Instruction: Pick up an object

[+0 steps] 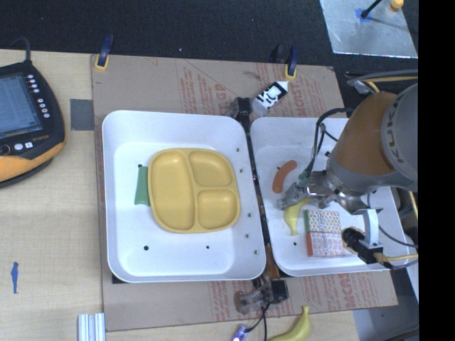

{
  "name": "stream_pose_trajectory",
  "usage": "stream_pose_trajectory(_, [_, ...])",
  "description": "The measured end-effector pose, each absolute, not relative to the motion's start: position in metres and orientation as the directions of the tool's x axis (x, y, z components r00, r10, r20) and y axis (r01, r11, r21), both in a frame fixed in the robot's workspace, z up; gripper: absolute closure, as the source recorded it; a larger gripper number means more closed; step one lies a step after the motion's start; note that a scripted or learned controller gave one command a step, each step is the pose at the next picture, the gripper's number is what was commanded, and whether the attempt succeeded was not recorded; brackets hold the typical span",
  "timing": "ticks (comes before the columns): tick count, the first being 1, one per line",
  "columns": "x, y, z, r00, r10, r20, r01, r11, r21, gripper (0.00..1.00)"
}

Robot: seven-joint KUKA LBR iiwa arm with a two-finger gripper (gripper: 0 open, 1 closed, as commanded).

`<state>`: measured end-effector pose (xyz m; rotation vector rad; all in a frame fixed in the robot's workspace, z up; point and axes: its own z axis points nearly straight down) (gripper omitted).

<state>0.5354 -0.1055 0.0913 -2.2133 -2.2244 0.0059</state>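
arm low over the right bin, gripper down among the toys

from here i can't tell how the gripper is set. it sits just beside a yellow banana, with a sausage near it and a patterned box on the far side. the left bin holds a yellow tray over a green piece.

Robot lab: teach pendant, clamped cardboard.

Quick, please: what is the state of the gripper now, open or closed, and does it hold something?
Gripper: cannot be told; it is low in the right bin, at the banana.
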Motion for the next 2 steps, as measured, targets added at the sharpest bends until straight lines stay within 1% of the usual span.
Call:
stream_pose_trajectory(1, [0.519, -0.093, 0.091, -0.005, 1.000, 0.000, 1.000, 0.005, -0.005, 0.00])
stream_pose_trajectory(2, [0.519, -0.094, 0.102, -0.011, 1.000, -0.001, 1.000, 0.011, -0.007, 1.00])
